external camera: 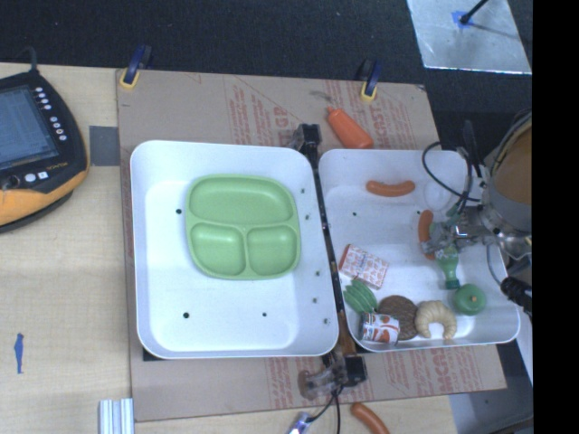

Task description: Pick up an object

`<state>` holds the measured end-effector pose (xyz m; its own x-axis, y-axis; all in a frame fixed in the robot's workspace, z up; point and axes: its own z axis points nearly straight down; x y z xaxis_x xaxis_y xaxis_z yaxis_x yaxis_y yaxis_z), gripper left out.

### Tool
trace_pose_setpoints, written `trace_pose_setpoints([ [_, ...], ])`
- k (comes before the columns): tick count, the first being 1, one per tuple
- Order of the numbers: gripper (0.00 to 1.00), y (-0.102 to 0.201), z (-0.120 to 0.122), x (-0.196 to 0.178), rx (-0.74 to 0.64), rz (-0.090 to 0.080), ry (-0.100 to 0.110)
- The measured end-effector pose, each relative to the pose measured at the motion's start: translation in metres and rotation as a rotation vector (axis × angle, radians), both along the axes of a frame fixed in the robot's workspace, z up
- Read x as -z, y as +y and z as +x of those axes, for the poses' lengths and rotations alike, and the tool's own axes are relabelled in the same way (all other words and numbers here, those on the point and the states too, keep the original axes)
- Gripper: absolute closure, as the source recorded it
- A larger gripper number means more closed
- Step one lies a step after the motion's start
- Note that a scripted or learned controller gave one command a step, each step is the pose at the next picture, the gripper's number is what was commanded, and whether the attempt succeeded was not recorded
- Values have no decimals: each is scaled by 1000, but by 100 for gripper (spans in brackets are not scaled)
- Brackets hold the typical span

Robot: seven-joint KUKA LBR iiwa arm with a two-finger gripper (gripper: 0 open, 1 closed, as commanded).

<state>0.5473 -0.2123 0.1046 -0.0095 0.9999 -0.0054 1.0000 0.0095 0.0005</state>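
We log the gripper (450, 242) low in the right bin (412, 333), by its right wall, above a small green bottle-like toy (450, 269); whether it grips anything we cannot tell, the metal clutter there being too small to resolve. Candidates lie close by: an orange piece (424, 225) just left, a green round toy (469, 298) and a croissant (436, 317) below, a sausage (391, 187) farther up. We judge this the descent-to-grasp step; the next move calls for closing squarely on one item, then lifting straight.

Pale green divided plate (242, 225); white bins (154, 242); orange sausage (391, 187); red-white patterned packet (364, 265).
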Motion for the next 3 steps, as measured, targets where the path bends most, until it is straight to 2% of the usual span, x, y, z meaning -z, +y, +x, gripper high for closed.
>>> trace_pose_setpoints([
  [2,100,103,64,-49,4,5,4],
  [3,100,159,18,-87,1,4,5],
])
